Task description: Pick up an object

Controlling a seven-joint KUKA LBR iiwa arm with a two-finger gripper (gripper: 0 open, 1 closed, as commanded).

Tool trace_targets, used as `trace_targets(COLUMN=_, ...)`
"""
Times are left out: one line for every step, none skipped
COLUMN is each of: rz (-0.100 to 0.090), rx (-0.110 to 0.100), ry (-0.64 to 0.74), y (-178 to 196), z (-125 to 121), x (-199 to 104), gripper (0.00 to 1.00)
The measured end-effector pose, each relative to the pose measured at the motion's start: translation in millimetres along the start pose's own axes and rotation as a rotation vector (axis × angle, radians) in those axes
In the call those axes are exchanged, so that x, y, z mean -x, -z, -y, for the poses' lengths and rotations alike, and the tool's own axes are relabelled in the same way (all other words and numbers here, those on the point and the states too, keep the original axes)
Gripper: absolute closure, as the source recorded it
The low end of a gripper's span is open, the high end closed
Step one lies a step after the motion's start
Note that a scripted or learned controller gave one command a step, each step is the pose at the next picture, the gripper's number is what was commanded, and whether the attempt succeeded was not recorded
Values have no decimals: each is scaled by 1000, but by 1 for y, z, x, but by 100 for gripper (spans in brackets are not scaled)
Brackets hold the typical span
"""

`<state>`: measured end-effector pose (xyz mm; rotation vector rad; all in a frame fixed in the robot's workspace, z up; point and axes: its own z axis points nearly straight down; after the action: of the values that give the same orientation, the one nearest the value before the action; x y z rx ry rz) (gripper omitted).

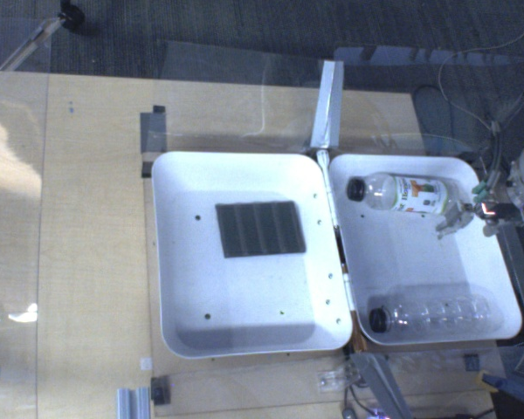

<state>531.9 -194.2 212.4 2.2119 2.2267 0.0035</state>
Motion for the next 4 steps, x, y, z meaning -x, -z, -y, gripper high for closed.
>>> trace_targets(rz=1, rx=7, ry=-12, y=-124, z=-59, x=-40, gripper=0)
trace_targets(rz=2, rx=5, ry=31, y=-24, z=-135, x=-25, gripper=0)
trace_targets(rz=0, rx=4, ry=45, y=-2, z=-139, x=-89, gripper=0)
trace_targets(rz=1, rx=6, ry=139, y=-110, z=-132, x=-55, gripper=0)
